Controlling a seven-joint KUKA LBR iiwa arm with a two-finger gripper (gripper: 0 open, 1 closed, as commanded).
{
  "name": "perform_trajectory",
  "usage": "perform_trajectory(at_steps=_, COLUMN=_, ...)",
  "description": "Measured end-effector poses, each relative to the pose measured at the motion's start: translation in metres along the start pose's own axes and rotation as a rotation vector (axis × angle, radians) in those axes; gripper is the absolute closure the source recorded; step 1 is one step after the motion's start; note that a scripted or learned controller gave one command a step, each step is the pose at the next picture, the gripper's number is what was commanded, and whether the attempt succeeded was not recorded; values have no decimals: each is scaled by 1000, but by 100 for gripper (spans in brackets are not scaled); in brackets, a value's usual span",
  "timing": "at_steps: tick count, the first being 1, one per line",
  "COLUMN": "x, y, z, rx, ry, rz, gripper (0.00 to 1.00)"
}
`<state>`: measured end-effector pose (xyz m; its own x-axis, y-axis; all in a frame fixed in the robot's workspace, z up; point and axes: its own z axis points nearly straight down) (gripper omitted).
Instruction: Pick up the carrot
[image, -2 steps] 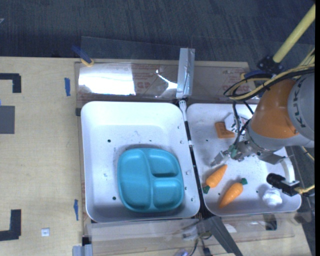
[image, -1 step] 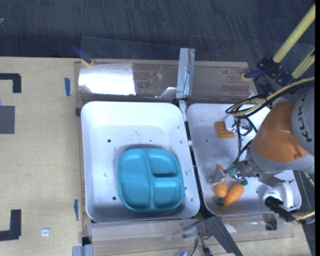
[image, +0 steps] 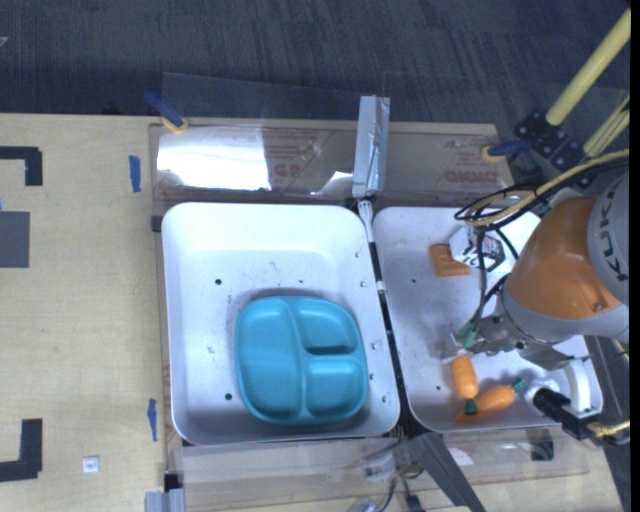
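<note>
1. Camera view, desk (image: 70, 300): light wooden surface, seen from above at a slant, carrying two shallow white bins side by side; black tape marks and short blue tape strips lie on its left part.
2. Left bin (image: 200, 240): white, rounded corners, holding one item.
3. Divided plate (image: 300, 358): turquoise plastic, three compartments, lying flat in the near half of the left bin.
4. Right bin (image: 410, 300): white, its left wall just beside the left bin's right wall.
5. Carrot (image: 464, 377): orange, toy-like, green at its upper end, lying in the near part of the right bin, roughly lengthwise toward the front wall.
6. Second orange vegetable (image: 493, 400): carrot-like, green tip at its right end, lying crosswise just beside the lower end of the carrot, near the bin's front wall.
7. Orange block (image: 448, 260): small, squarish, near the far part of the right bin, well apart from the carrot.
8. Arm (image: 565, 270): grey with a broad orange band, reaching in from the right over the right bin, with black and yellow cables looped above it.
9. End effector (image: 478, 340): grey, low over the right bin, directly above the green end of the carrot; whether its fingers are open or closed cannot be told, and no object is seen between them.
</note>
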<state>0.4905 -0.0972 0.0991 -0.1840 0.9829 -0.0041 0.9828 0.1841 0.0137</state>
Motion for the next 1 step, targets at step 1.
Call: perform_trajectory(at_steps=1, x=37, y=13, z=-124, rx=7, ry=3, rz=96, gripper=100)
